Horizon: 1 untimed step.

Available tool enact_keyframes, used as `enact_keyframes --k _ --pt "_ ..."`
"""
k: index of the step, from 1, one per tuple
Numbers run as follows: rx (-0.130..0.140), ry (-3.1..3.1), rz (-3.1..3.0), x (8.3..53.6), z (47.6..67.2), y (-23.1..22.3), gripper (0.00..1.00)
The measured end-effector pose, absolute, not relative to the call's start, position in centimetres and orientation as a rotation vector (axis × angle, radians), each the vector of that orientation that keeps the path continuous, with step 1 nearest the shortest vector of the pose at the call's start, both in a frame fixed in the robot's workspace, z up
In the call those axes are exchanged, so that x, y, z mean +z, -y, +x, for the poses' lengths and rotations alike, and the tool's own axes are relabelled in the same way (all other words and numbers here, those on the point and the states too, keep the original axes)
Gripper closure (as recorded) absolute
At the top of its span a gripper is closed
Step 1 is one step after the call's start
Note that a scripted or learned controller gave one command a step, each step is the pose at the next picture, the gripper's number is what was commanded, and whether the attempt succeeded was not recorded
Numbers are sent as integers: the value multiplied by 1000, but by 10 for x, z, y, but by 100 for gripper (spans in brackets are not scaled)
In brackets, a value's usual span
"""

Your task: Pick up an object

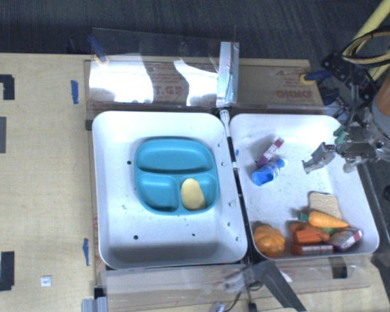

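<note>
My gripper (pixel 332 162) hangs over the right part of the right bin (pixel 292 125), open, with bare bin floor showing between its fingers. To its left lie a small blue bottle (pixel 266 173) and a pink and white tube (pixel 272 149), a short gap away from the left fingertip (pixel 314 162). Below the gripper, along the bin's front, are a slice of toast (pixel 325 204), an orange carrot (pixel 327 221), a small orange pumpkin (pixel 269 238) and some red and dark items (pixel 312 238). A yellow oval object (pixel 192 193) lies in the blue divided tray (pixel 162 174) in the left bin.
The left bin (pixel 110 194) holds the blue tray in its middle. A clear panel and a metal post (pixel 227 73) stand behind the bins. Cables and the arm's body (pixel 377 103) crowd the right edge. The wall between the bins (pixel 233 174) runs down the centre.
</note>
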State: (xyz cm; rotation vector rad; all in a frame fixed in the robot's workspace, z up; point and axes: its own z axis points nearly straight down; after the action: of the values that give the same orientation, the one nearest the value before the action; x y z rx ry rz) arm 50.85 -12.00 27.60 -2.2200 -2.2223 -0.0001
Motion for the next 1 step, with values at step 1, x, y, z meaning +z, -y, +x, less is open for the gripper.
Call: enact_keyframes --k 1 --pt "9 2244 -2186 152 567 100 0"
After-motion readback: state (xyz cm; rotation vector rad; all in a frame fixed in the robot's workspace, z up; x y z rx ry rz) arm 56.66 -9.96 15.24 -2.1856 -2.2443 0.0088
